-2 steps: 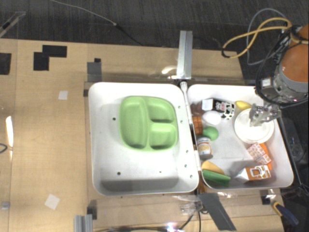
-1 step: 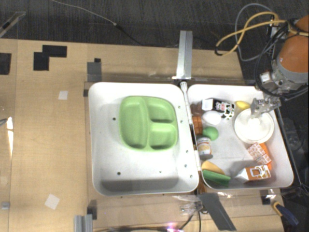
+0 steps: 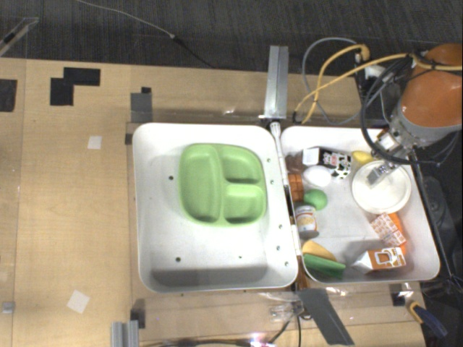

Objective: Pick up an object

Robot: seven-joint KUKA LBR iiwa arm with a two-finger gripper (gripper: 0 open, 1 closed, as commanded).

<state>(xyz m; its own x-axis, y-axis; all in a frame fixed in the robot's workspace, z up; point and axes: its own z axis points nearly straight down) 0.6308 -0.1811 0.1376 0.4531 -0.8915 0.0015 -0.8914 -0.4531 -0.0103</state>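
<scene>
Seemingly hovering, the jaws (image 3: 376, 173), state unclear, sit over a round white bowl (image 3: 381, 188).

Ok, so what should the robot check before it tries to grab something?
1. Things to pick lie in the right bin: ok.
2. Gripper is over that bin, above the white bowl: ok.
3. Fingers open: cannot tell.
4. Nothing held yet: cannot tell.
5. Easy target with room around it: the orange carton sits apart: ok.
6. Green divided tray in the left bin is out of the way: ok.
</scene>
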